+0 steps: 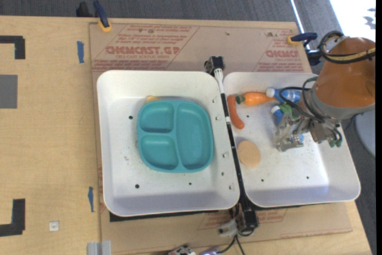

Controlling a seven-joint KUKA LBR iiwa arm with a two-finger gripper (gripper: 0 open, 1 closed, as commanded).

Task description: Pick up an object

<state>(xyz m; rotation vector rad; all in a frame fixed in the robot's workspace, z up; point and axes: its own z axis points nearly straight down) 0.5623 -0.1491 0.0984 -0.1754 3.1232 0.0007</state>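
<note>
1. Two shallow white bins sit side by side on a brown cardboard sheet (179, 39) laid over the wooden tabletop (42, 128). The left bin (119, 188) and the right bin (334, 182) touch along their inner edges.
2. A teal divided plate (176, 135) with three compartments lies flat near the middle of the left bin. A small sliver of something yellowish peeks out from under its upper edge; what it is cannot be told.
3. In the right bin, a toy carrot (255, 98) lies near the upper left corner, its orange body pointing right.
4. Just below the carrot, an orange-red sausage-shaped piece (234, 113) lies along the bin's left wall, close to the divide between the bins.
5. A round tan disc, like a cookie (249, 153), lies flat lower down, left of the bin's centre and apart from the other things.
6. A blue and white object (290, 94) lies right of the carrot's tip, partly hidden by the arm.
7. The arm (346, 77), with its orange band, reaches in from the right over the right bin's upper right part.
8. The pincer (290, 139) is down low in the right bin, right of the cookie and below the blue object. A small bit of blue shows by it, but whether its fingers are spread or pressed together cannot be told.
</note>
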